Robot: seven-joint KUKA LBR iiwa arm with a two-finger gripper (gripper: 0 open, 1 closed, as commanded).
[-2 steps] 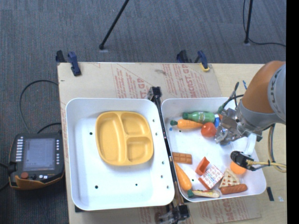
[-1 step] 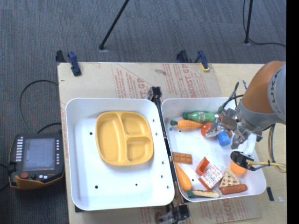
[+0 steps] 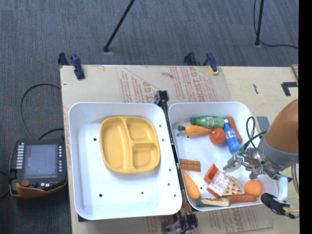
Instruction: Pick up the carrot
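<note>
The carrot (image 3: 197,129), orange with a green stalk end pointing left, lies in the upper left part of the right bin (image 3: 204,106), just below a green bottle (image 3: 207,121). A second orange, carrot-shaped piece (image 3: 191,184) lies along that bin's left wall, lower down. My gripper (image 3: 242,164) hangs over the right side of the same bin, well to the right of and below the carrot, above a red-and-white packet (image 3: 219,182). Nothing shows in its grasp.
Around the gripper lie a red tomato (image 3: 218,136), a blue bottle (image 3: 231,138), an orange ball (image 3: 253,186), a brown wafer (image 3: 190,165) and a sausage (image 3: 241,198). The left bin (image 3: 83,179) holds a yellow divided plate (image 3: 129,143).
</note>
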